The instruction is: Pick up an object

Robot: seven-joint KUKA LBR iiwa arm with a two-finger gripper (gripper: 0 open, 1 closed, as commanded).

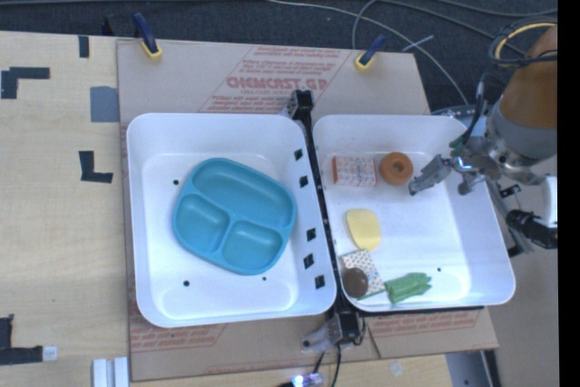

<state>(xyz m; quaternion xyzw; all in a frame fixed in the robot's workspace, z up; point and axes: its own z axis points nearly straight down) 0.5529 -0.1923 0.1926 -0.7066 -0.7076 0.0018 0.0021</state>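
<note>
Right bin (485, 285), near edge: green item (408, 287); brown round piece on a patterned card (355, 278). Middle: yellow block (364, 228). Far part: doughnut (396, 168), just beside a red-and-white packet (353, 170). Gripper (444, 177) above the bin's right side, near the doughnut but apart from it; fingers spread, holding nothing. Left bin (145, 231): blue divided tray (235, 215), its three compartments bare.

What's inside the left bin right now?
The left bin holds one blue divided plate, its three compartments bare. Whatever lies under the plate is covered from view.
</note>
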